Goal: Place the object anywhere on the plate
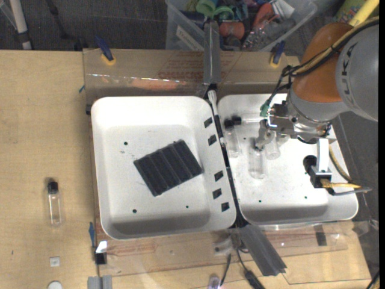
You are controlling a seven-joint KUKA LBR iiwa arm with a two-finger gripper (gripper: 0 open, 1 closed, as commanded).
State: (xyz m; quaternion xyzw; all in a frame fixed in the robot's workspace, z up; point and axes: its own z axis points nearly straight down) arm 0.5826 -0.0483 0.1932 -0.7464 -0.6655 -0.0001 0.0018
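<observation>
clamped along the bench (36,101) edge nearest the camera, a grey bracket (261,251) can be seen where the two white bins meet. left bin (114,116) is occupied by a dark ribbed plate (168,166), lying flat and turned at an angle. in the right bin (301,203) a clear, glassy object (257,161) can be made out, hard to read against the white, just below the hand (264,138). whether the hand is wide or narrow can't be told from this angle, and nothing is visibly held between its tips.

step in hand is judged to be the pick: the object hasn't been lifted yet and the plate is bare. next a secure grip is needed on something see-through and probably slippery, then a lift over the divider and a carry across to the plate.

a small vial (54,202) is lying on the bench well left of the bins. for writing, part of a dark letter is visible on the arm's grey casing, nothing readable.
</observation>
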